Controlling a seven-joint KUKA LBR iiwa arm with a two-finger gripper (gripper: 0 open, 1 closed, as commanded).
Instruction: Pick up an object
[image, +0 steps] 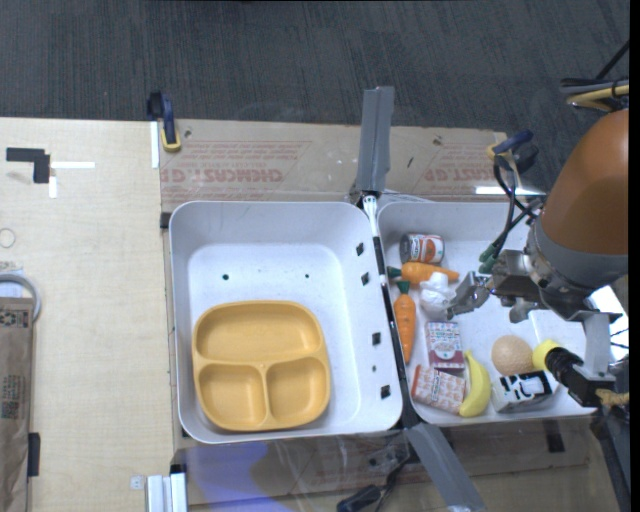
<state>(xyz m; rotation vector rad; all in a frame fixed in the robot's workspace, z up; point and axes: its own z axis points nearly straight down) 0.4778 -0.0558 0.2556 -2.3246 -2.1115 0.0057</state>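
The gripper (466, 296) hangs over the right bin (480, 212), and I cannot tell how it is set. It should drop straight onto one toy, like the carrot (405, 322), not the crowded pile.

The left bin (190, 300) is roomy along its back, its front taken by a yellow divided plate (262, 362). The right bin (455, 212) is crowded: can (422, 248), carrots (405, 322), packets (442, 346), banana (476, 384) and egg (511, 353) lie close together, with bare floor at the back right.

Orange carrot (404, 318) lies lengthwise along right bin's (452, 212) left wall, seemingly flat.
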